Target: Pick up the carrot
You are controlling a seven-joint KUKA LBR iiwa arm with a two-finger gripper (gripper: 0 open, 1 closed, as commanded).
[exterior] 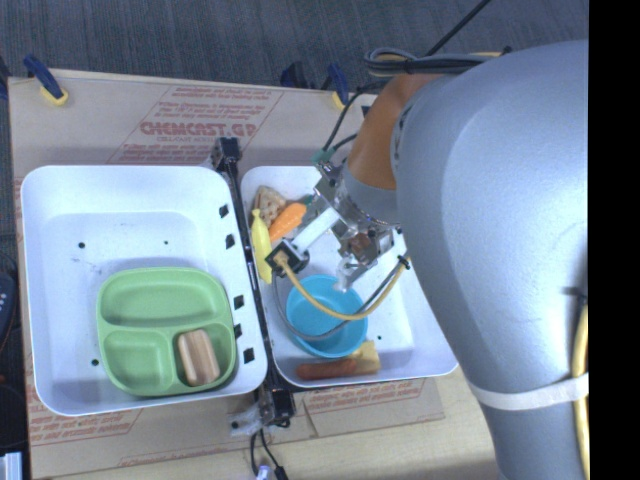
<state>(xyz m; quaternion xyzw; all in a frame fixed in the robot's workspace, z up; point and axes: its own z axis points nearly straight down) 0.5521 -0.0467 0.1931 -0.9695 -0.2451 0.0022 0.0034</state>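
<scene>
While the gripper (352, 258) hangs low over the right bin (425, 353), its fingers are dark and mixed with metal parts, so I cannot tell how far the jaws are apart, and I see nothing clearly between them. It stands above the near edge of the blue bowl (322, 318), which lies in the middle of this bin. A yellow cable (345, 308) makes a loop from the wrist over the bowl. A white bar with a black and yellow block at its end goes from the wrist toward the left wall of the bin.

The carrot (288, 218) lies in the far left part of the right bin, just left of the gripper and apart from it. It is orange and lies at a slant. A beige piece, perhaps bread (267, 202), touches it on the far side, and a yellow thing like a banana (261, 243) lies beside it along the left wall. At the near wall of the bin, below the bowl, lies a long reddish item (335, 369) with a yellow piece at its right end.

The grey arm (500, 218) with its orange band covers the right side of the bin.

The left bin (60, 208) holds a green tray (160, 303) with compartments. A brown roll like a hot dog (198, 356) lies in its near right compartment. Both bins stand on a sheet of cardboard (190, 118)
</scene>
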